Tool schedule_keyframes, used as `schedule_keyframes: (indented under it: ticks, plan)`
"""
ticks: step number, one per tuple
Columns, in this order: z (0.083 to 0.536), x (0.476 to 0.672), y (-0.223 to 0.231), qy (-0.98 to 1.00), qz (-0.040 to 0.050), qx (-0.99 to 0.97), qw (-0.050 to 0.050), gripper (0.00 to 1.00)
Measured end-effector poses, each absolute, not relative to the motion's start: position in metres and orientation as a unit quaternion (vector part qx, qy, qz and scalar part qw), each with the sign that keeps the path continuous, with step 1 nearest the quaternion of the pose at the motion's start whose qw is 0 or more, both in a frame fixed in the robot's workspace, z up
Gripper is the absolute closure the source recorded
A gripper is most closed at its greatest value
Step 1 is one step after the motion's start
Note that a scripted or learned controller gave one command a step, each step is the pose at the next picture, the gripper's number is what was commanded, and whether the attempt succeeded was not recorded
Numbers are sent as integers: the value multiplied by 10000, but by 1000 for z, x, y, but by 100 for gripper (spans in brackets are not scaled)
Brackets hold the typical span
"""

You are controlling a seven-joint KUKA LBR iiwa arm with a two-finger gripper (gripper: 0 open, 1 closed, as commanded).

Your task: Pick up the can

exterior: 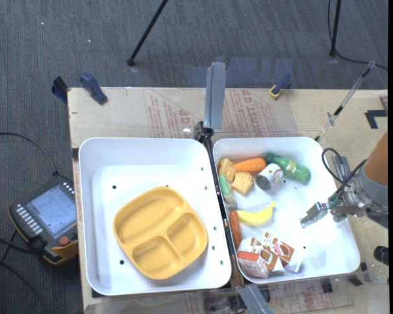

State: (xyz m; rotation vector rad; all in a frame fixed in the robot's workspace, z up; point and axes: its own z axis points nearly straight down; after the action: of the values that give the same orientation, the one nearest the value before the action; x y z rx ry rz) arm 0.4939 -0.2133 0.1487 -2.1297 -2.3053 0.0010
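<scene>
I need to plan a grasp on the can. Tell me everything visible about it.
The small white-sided metal can lies tipped on its side in the right white bin, near the far wall, its dark grey round end facing the camera. An orange toy carrot sits just to its left and a green plastic bottle touches or nearly touches its right side. The gripper is apart from it.

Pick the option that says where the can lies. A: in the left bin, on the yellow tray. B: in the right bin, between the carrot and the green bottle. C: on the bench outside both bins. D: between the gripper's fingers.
B: the can lies on its side in the right bin, with the carrot to its left and the green bottle to its right.
</scene>
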Motion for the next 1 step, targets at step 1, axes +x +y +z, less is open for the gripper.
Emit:
schedule_keyframes:
  ticks: [1]
  plan:
    - [86, 521, -162, -7764, 6, -6303, 24, 0]
